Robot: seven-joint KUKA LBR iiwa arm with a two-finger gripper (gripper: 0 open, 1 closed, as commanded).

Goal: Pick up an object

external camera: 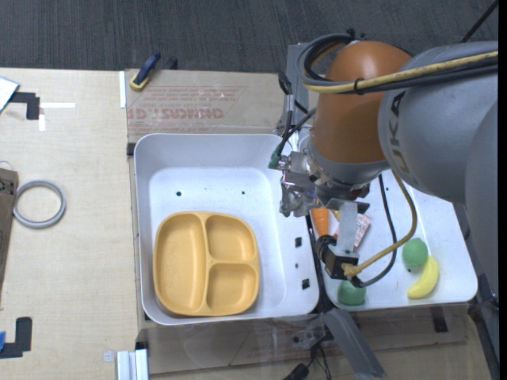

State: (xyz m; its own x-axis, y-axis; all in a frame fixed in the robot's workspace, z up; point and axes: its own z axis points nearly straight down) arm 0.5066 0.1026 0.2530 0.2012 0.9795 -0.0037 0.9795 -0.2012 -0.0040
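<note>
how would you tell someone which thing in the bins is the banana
Start at the right-hand white bin, the one under the grey arm. Near its front right corner lies the banana, just below a green ball. It is the only yellow, curved thing in that bin; its neighbours are round and green.

Red print on the cardboard sheet behind the left bin, upside down from this cam angle; looks like "CHEMCAST GP" or sim., can't confirm all letters. Partial dark letters on the grey arm, by the orange band; reads approx "KU", rest cut off. Packet in right bin has print, too small to read.
</note>
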